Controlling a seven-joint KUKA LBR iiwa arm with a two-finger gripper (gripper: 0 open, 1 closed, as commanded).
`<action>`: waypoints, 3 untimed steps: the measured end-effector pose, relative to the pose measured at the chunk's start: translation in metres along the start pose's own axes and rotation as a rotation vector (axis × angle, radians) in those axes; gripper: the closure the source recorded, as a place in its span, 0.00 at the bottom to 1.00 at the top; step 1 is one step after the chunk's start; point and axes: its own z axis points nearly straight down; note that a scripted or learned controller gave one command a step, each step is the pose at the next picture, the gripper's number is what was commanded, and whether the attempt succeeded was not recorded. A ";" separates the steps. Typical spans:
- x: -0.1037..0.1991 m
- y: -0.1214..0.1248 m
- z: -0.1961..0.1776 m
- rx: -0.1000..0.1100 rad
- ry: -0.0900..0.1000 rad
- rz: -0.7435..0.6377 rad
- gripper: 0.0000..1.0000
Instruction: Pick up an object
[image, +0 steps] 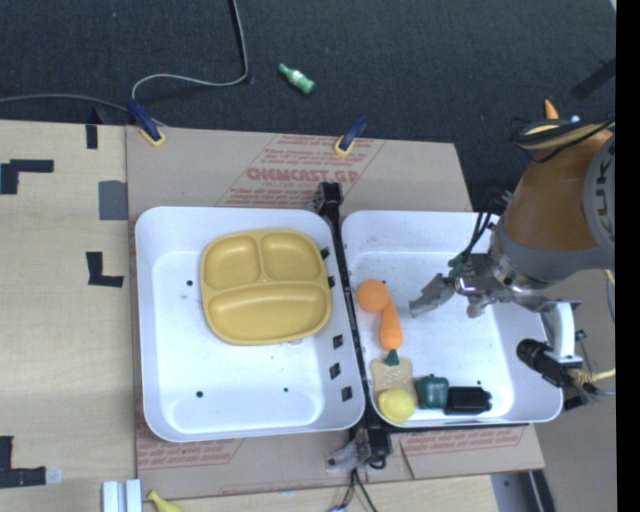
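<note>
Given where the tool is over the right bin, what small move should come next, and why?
Probably shift the tool toward the carrot and descend. It hangs open above bare bin floor, holding nothing, and the carrot lies nearest, beside the orange ball.

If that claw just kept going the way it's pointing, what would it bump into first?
The gripper points left across the right bin. Going straight on, it would probably meet the orange ball first, with the carrot just below that line. Its height above the bin floor is unclear.
</note>
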 end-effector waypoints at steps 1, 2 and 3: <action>0.000 0.000 0.095 0.003 0.001 0.001 0.00; 0.000 0.000 0.085 0.003 0.002 0.001 1.00; 0.000 0.000 0.085 0.003 0.002 0.001 0.00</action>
